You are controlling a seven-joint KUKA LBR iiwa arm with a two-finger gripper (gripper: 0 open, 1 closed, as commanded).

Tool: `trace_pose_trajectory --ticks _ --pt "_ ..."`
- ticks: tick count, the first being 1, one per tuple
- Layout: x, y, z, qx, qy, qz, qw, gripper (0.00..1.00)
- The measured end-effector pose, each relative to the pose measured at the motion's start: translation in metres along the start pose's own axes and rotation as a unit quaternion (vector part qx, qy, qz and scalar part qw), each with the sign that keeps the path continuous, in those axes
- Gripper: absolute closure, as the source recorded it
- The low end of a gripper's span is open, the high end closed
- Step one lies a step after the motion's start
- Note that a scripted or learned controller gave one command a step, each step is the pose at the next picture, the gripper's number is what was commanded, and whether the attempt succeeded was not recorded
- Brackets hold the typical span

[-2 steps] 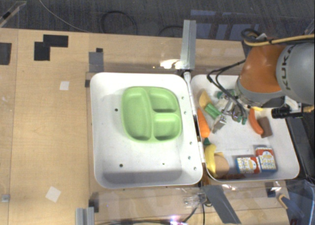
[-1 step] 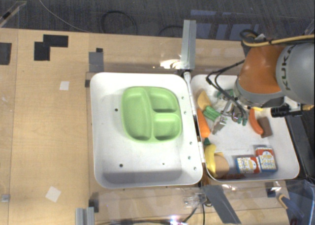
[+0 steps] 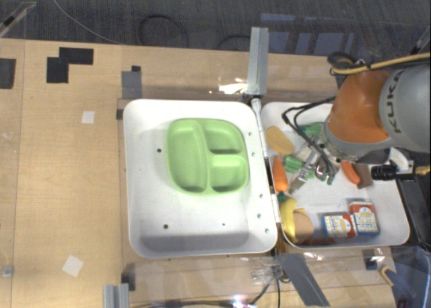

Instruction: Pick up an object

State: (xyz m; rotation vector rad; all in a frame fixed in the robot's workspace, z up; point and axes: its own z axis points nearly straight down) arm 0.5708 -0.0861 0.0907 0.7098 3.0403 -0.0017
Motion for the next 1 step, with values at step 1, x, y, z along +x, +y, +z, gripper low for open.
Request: trace_pose_trajectory --ticks 1 --pt "-0.0725 0.0081 0.0036 -0.001 0.004 -0.151 0.9885 0.0"
